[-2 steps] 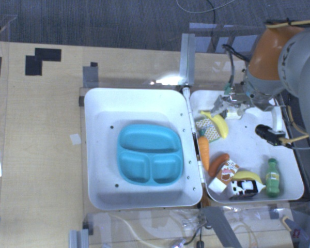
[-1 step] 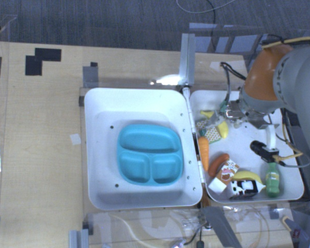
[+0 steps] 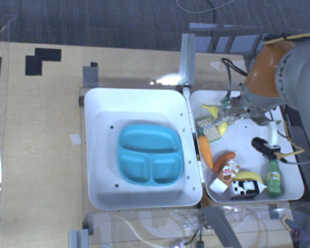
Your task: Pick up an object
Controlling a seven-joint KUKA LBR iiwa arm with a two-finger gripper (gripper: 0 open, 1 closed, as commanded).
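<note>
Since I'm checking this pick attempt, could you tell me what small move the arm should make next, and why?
Probably a short descent straight down. The gripper sits over the far end of the right bin, right by the banana, and nothing visibly sits between its fingers, so lowering onto the banana seems the sensible next step.

Blue tray [image 3: 149, 154], orange carrot [image 3: 205, 152] (green bottle [image 3: 273, 175]), white bins [image 3: 93, 138].

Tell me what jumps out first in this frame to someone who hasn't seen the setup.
The bright blue divided tray sits alone in the left bin. The right bin is crowded: an orange carrot, a green bottle, a banana. The arm's orange band hangs over its far end.
</note>
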